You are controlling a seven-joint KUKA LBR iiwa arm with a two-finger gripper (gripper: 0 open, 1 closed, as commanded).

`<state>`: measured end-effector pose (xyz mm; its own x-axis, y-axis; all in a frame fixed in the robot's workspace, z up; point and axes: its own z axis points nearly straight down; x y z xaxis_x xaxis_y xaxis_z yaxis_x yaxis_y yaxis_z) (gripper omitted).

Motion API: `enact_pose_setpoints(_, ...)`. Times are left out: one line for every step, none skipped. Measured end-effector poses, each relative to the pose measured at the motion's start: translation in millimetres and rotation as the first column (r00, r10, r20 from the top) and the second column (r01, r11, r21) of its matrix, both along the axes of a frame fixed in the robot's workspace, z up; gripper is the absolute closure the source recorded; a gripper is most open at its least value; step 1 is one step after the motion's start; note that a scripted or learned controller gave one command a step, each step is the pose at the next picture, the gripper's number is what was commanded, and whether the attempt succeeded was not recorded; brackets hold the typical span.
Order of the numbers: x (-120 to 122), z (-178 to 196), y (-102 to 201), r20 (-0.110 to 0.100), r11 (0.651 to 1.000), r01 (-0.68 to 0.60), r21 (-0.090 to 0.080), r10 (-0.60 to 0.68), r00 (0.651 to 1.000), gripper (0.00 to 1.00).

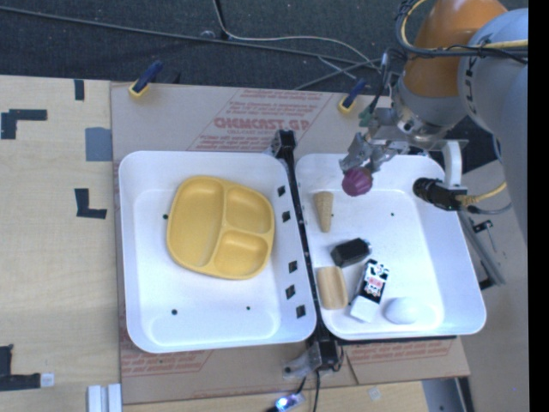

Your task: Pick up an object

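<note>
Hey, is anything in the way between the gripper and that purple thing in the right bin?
Nothing visible. The gripper sits right at the purple object, which looks held at its fingertips over the right bin; the cone lies apart.

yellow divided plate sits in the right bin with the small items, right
Not quite: the camera view shows the yellow divided plate in the left bin. The small items, such as the black block, lie in the right bin.
</note>
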<state>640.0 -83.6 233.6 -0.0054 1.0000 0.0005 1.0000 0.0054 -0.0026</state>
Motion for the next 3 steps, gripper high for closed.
enact_pose_setpoints(-4,-11,50,0.0,1.0,0.001,0.0,-0.001,1.0,1.0)
enact_pose_setpoints(-21,-20,106,-0.001,1.0,-0.001,0.0,0.001,1.0,1.0)
enact_pose_setpoints(-28,-23,150,0.0,1.0,0.0,0.0,0.0,1.0,1.0)
